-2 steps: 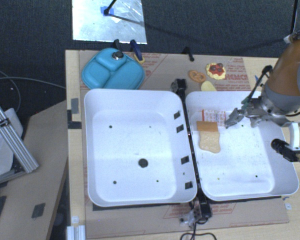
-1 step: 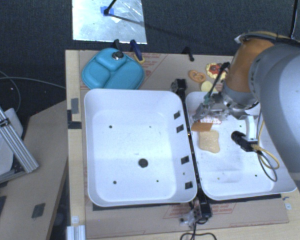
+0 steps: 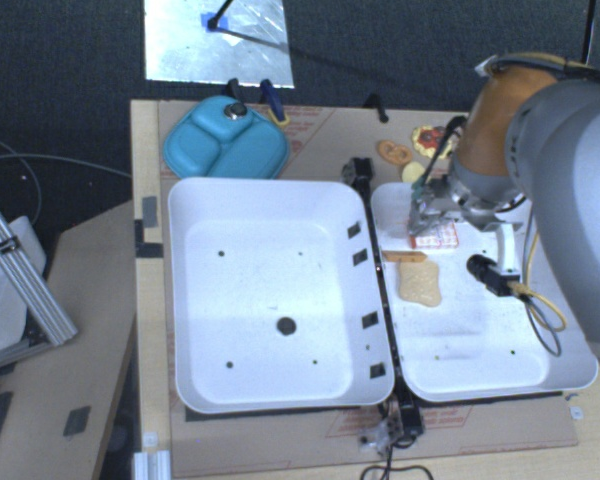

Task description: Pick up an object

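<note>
The grey arm with the orange band above its wrist reaches in from the right and hangs low over the far part of the right-hand shallow white plastic bin [image 3: 540, 368], with its gripper [image 3: 423, 218] pointing down at a flat red-and-white printed card [image 3: 436, 235] lying on the bin floor. Whether the jaws are released or clenched cannot be told, since the wrist hides them from above. Just in front of the card lie a thin orange stick [image 3: 404, 257] and, touching or almost touching it, a pale tan lumpy piece like a biscuit [image 3: 419, 283]; these look like the likely targets, gathered near the bin's inner wall where the arm can come straight down on them. The left-hand white bin [image 3: 195, 298] holds one small dark round object [image 3: 286, 326] near its middle, well apart from the arm. Beyond the bins, on the cardboard-covered counter [image 3: 320, 133], rest a turquoise compartmented plastic tray [image 3: 225, 143] and a few small orange and yellow toy foods [image 3: 392, 152], apparently set aside out of play. The pick seems to be at the approach stage, with nothing visibly lifted.
</note>
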Controlling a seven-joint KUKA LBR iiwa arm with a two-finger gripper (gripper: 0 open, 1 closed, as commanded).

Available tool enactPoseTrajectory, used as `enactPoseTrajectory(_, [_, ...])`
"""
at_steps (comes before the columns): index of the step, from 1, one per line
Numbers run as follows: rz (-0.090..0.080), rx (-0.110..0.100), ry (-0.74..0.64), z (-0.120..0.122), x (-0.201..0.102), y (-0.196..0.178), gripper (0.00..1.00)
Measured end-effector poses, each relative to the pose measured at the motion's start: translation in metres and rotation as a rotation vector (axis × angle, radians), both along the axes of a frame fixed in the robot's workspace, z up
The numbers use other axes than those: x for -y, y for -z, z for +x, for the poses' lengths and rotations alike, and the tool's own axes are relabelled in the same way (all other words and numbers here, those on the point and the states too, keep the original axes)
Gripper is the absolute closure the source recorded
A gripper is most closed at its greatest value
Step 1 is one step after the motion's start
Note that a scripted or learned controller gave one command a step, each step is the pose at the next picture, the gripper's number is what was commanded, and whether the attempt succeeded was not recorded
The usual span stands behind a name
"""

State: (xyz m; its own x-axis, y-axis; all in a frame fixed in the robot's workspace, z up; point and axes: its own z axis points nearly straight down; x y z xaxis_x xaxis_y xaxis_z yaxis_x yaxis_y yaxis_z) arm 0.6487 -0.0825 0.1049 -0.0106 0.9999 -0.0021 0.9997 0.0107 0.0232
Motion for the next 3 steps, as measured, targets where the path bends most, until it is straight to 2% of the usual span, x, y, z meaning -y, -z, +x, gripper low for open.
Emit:
enactPoseTrajectory(1, [0.004, -0.018, 0.002, -0.059, -0.055, -0.085, 1.0])
enactPoseTrajectory(2, [0.004, -0.018, 0.005, -0.121, -0.067, -0.169, 1.0])
enactPoseTrajectory(3, [0.004, -0.02, 0.002, -0.148, -0.112, -0.186, 1.0])
